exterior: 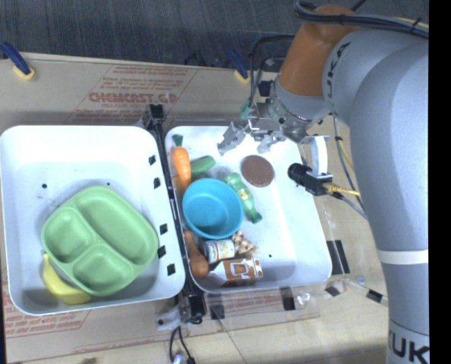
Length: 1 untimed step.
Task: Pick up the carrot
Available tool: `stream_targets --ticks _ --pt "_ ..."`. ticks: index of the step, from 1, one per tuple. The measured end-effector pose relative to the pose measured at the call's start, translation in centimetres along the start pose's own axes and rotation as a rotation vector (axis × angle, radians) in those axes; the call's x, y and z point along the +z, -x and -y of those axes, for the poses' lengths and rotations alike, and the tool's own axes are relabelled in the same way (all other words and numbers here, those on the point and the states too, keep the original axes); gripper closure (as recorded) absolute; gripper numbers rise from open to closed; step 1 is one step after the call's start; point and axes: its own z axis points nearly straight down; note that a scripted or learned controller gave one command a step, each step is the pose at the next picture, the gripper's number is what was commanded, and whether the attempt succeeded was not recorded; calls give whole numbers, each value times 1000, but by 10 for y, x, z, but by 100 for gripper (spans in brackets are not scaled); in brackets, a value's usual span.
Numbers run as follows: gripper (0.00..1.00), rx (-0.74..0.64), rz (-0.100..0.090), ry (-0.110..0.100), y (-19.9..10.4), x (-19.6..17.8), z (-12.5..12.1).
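Carrot (181, 165): smooth, tapered orange, lying against left wall of right bin (305, 226), upper centre of frame, touching round glossy blue bowl (211, 207). End effector (246, 133) metallic, fingers apart, nothing between, up and right of carrot, near brown disc (258, 171).

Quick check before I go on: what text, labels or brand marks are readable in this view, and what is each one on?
"CHEMCAST GP", red print, partly blurred, on the brown sheet under the bins; the smaller red lines around it are too small to read.
"KU", the start of a cut-off black word, on the arm's grey body.
Labels on the small bottle and packet in the right bin: too blurred to read.
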Motion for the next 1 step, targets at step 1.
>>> stream_targets --ticks 1 --pt "0 110 1 15 -23 102 -3"
